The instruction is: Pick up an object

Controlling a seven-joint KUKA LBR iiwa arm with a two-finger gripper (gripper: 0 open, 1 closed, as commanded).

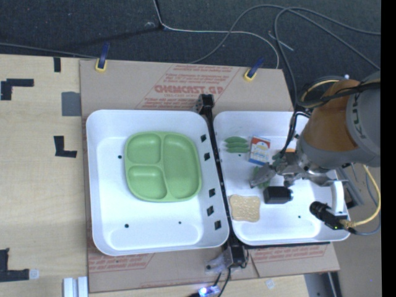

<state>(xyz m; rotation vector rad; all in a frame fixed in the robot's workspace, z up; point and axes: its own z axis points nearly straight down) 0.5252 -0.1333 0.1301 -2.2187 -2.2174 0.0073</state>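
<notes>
Currently the claw [270, 177] hangs low over the right bin [309, 231], and whether it is wide or narrow cannot be told. A dark block [278, 195] lies just below and to its right, the likeliest target, its long axis across the bin. A tan slice [245, 207] lies lower left; a small carton [259, 150] and green pod [236, 143] lie above.

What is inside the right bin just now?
The right bin holds a green pea pod, a small white carton, a tan slice of toast and a black block. The gripper and arm cover the bin's right part, hiding whatever lies beneath.
</notes>
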